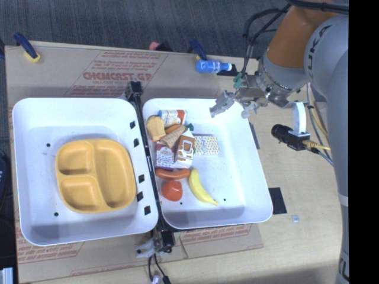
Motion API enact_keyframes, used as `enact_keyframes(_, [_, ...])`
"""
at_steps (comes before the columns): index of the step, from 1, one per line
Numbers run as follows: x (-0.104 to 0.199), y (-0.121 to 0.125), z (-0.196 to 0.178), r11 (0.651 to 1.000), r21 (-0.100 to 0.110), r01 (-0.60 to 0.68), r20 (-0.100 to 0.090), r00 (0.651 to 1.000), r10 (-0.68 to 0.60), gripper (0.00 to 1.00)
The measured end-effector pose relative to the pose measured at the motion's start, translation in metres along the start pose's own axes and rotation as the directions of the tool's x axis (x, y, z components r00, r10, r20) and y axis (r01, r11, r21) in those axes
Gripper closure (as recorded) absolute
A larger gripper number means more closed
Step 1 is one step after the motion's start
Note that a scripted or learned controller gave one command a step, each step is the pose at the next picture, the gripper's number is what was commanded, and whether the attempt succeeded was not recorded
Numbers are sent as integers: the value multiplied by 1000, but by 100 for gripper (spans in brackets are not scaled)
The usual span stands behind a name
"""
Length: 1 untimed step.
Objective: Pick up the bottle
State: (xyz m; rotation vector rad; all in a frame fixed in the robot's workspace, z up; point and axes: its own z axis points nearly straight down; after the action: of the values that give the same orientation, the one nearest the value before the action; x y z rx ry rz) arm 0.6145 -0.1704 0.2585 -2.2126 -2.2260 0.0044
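Reaching in from the right, the grey arm [331, 46] is seen bent over the far right corner of the right bin [251, 182], its orange band uppermost and its wrist turned leftward. The pincer [224, 105] is held above the bin's far rim, tilted down and to the left; its fingers appear to be apart with nothing between them, though the view there is blurred.

The bottle [173, 116] is found lying on its side at the far left of the right bin, its long axis running roughly left to right, with what may be its cap toward the right. It is crowded by a carton [185, 149], a patterned packet [206, 145], a sausage [173, 173], a tomato [172, 190] and a banana [200, 188]. A yellow divided tray [95, 175] is set in the left bin [23, 158]. A blue object [212, 67] lies on the counter [308, 218] beyond.
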Motion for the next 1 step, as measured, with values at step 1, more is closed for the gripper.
enact_keyframes(1, [1,0,-10,1000,2,5,-1,1000,-5,100])
